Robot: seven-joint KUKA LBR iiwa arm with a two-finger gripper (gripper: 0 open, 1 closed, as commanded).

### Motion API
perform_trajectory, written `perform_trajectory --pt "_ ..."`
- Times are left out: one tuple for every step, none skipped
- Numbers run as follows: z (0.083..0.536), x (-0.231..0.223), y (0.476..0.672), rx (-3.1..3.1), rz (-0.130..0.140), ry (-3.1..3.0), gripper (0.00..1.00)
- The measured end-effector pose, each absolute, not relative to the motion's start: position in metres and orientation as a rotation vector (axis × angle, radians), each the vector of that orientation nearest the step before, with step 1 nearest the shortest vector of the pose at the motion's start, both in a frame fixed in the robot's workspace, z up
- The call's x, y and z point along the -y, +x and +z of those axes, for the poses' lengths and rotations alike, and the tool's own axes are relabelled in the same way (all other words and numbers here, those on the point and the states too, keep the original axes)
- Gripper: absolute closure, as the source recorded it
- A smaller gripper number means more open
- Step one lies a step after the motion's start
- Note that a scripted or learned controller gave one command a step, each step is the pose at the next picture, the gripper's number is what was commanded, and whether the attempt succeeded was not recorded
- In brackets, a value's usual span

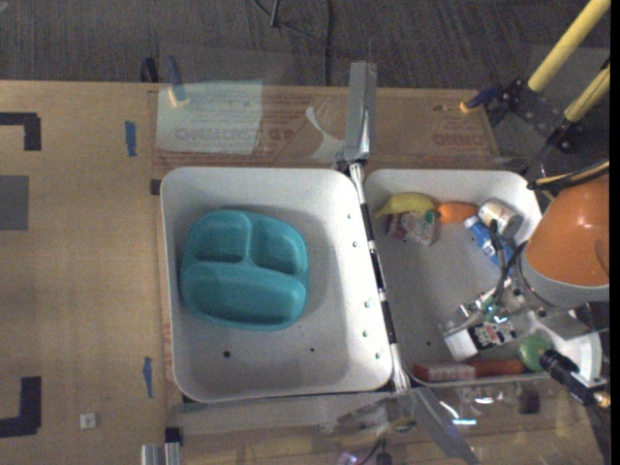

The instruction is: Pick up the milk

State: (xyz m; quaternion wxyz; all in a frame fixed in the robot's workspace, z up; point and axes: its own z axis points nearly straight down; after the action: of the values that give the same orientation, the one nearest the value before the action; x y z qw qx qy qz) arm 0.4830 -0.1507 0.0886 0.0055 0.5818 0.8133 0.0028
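Milk (481, 335): small white carton with dark label, lain tilted in the right bin (426, 289) near its front edge, beside the gripper (499, 310), jaw state not discernible; judged light, thin-walled, crushable, best taken gently across its flat sides at mid-body.

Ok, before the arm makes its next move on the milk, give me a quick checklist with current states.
1. Gripper low in the right bin: ok.
2. Small carton, likely the milk, at the gripper: ok.
3. Carton seen between the fingers: cannot tell.
4. Carton clear of neighbours: not ok, red item lies just in front, green object beside.
5. Banana and can away from the gripper at the far wall: ok.
6. Teal tray in the left bin, out of the path: ok.
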Motion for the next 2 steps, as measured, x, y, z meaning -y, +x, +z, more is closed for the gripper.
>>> perform_trajectory --pt "0.088 0.143 0.596 -2.671 0.007 1.635 0.00" --pt "0.088 0.183 0.663 -2.652 -0.005 1.767 0.00"
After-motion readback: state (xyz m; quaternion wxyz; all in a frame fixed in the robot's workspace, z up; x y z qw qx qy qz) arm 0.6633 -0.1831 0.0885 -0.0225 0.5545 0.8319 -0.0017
